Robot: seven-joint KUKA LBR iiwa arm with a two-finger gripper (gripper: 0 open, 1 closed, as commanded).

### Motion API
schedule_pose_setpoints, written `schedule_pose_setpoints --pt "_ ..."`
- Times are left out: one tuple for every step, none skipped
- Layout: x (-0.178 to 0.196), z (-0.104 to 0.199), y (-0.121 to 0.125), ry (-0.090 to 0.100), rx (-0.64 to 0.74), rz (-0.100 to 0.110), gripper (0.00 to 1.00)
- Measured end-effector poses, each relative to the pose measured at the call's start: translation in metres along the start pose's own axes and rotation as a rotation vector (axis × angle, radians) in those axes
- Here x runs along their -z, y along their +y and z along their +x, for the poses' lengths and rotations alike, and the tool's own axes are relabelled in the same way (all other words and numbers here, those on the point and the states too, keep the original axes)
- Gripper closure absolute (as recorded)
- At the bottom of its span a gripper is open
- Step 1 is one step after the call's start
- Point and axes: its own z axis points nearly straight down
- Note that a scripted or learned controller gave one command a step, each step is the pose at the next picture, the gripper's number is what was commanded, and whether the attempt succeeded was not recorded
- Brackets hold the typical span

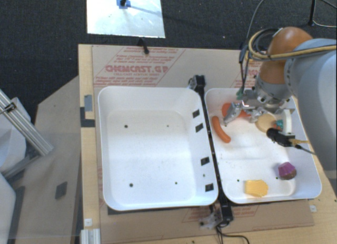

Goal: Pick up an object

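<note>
Tool [243, 109] low in back part of right-hand shallow white plastic bin [253, 156], arm from the right. Opening of tool: cannot tell from this angle. Grip on anything: not confirmed.

Closest to tool: small red-orange wedge-shaped piece [229, 111], at tool's left edge, touching it or just beside; cannot tell which. Taken as likely target. Just in front and left of it, apart by a narrow gap: orange sausage-shaped toy [221, 129], lying along bin's left wall. Near tool's right side: pale tan rounded lump [266, 121]. Toward front of same bin, well apart from tool: purple knobbly lump [287, 171] and flat yellow foam-like block [256, 188]. Left-hand shallow white plastic bin [152, 153] alongside, both on counter [131, 59].

Handling, judged only:
- Red-orange piece probably light, toy-grade plastic or rubber, not fragile.
- Smooth skin, so likely to slip or squirt sideways under an off-centre pinch.
- Shape partly hidden by tool, so best hold uncertain. Probably safest across narrower middle, straight down, clear of sausage toy.
- Bin floor slick: a nudge likely to slide piece toward wall rather than seat it.
- If missed, sausage toy a fair second choice, taken across its width at mid-length, not end to end.
</note>
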Motion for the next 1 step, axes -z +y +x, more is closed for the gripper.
schedule_pose_setpoints --pt "-0.0013 0.0323 -0.0735 -0.008 -0.012 -0.061 0.0"
